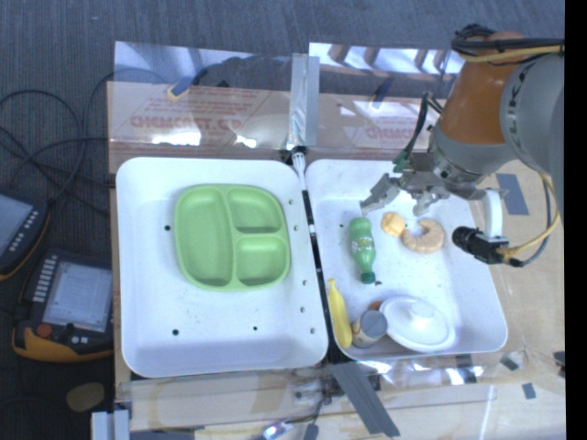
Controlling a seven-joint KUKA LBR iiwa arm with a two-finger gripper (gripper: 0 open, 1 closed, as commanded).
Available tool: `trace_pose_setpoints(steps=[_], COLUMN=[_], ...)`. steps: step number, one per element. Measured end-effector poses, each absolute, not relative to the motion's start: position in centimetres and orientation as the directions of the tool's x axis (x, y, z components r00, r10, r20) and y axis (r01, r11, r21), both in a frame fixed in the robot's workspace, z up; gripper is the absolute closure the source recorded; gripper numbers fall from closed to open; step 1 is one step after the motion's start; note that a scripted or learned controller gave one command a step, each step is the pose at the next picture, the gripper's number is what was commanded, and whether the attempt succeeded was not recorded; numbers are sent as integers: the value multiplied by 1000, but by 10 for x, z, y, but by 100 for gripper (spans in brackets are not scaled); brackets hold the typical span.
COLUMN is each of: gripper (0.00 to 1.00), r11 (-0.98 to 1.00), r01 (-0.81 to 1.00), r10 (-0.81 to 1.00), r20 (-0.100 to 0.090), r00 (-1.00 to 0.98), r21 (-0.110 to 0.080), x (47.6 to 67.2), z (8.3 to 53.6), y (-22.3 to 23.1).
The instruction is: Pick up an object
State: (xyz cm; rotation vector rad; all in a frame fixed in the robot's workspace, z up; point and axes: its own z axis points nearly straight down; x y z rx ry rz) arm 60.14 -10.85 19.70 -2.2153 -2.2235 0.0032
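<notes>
Over the right bin point(477, 314) you see the gripper point(404, 196) hanging above the back part, its fingers spread apart with nothing between them. Just beneath and in front of it lie a small yellow chunk point(393, 223) and a tan ring point(425, 236), close together. To their left a green bottle point(362, 247) lies on its side. Along the bin's front you find a banana point(338, 313) against the left wall, a can point(371, 326) beside it, and a white lid point(419, 323) touching the can. Your left bin point(156, 337) carries a green divided tray point(232, 236).
</notes>
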Motion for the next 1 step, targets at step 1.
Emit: trace_pose_setpoints(steps=[1], gripper=[0], r11=[59], r01=[998], r10=[998], r20=[0], r00=[-59], r21=[0], x=[569], z=[93], y=[-105])
